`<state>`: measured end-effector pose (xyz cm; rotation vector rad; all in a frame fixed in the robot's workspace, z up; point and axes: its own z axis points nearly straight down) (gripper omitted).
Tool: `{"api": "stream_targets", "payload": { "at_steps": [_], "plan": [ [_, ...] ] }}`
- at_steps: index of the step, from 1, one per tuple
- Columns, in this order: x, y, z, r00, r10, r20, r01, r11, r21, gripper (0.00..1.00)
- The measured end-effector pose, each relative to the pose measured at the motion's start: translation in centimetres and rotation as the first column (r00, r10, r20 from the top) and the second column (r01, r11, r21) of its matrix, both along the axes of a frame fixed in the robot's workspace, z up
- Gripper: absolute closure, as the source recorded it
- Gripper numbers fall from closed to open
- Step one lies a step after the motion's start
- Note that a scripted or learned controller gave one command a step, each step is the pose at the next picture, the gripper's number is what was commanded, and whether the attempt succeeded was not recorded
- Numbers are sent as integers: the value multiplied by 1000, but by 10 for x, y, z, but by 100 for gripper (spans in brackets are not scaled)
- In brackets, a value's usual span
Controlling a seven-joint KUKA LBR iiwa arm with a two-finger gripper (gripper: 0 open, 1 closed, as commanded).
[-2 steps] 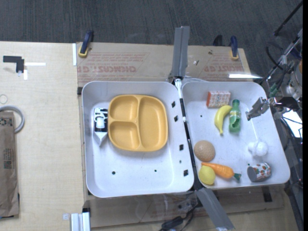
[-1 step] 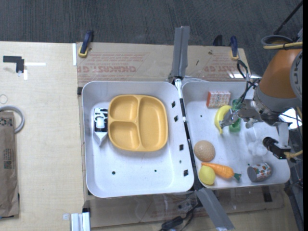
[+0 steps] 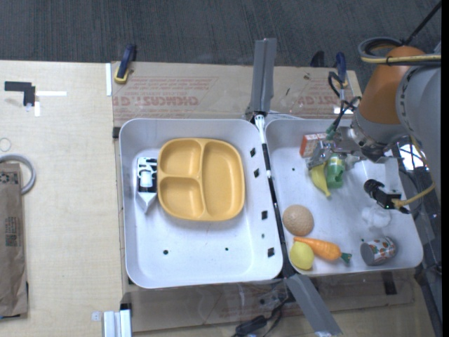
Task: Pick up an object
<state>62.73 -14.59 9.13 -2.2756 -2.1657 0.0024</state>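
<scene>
Two white bins (image 3: 133, 209) lie below me; my gripper (image 3: 330, 153) hangs over the small green bottle (image 3: 334, 172). Jaw state I cannot tell; next, descend and close.

The grey arm (image 3: 414, 97) enters from 3 o'clock, its orange band (image 3: 382, 90) uppermost, wrist bent down toward 8 o'clock, with the claw (image 3: 330, 159) low at its tip.

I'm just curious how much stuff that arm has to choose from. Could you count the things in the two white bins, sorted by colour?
Yellow: 3 (divided plate, banana, lemon)
Orange: 2 (carrot, small box)
Green: 1 (green item under the gripper)
Tan: 1 (round ball)
Black and white: 1 (small pack)
Patterned: 1 (cup)
Total: 9
</scene>
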Motion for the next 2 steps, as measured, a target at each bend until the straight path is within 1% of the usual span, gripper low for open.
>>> {"api": "stream_targets", "payload": {
  "at_steps": [1,2],
  "plan": [
    [4,-1,17,1000,2,13,-2,1000,-3,100],
    [28,88,112,996,-89,1,89,996,-1,100]
  ]
}}
